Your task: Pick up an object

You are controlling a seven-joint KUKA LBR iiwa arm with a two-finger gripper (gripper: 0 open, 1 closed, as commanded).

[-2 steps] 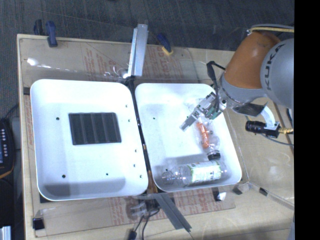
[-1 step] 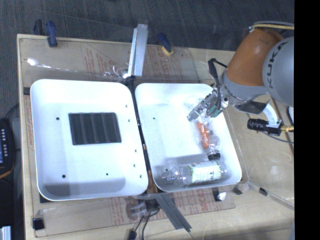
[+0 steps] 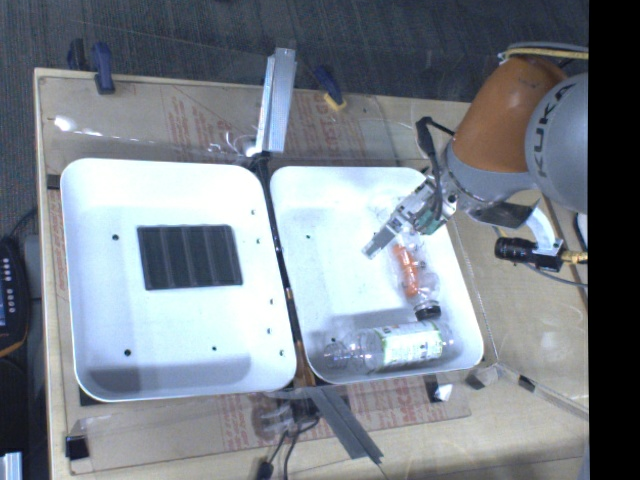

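My gripper (image 3: 379,244) hangs over the right bin (image 3: 320,268), reaching in from the upper right, with its fingers pointing down-left. Just below and to the right of it lies a small clear bottle with an orange label and a black cap (image 3: 413,278). A larger clear plastic bottle with a white label (image 3: 392,347) lies on its side along the bin's front wall. Nothing shows between the fingers.
The left bin (image 3: 90,268) holds a dark ribbed rectangular pad (image 3: 189,256). A metal bar (image 3: 276,100) stands behind the seam between the bins. Blue clamps (image 3: 101,65) grip the bench's back edge. Cables run at the far right.
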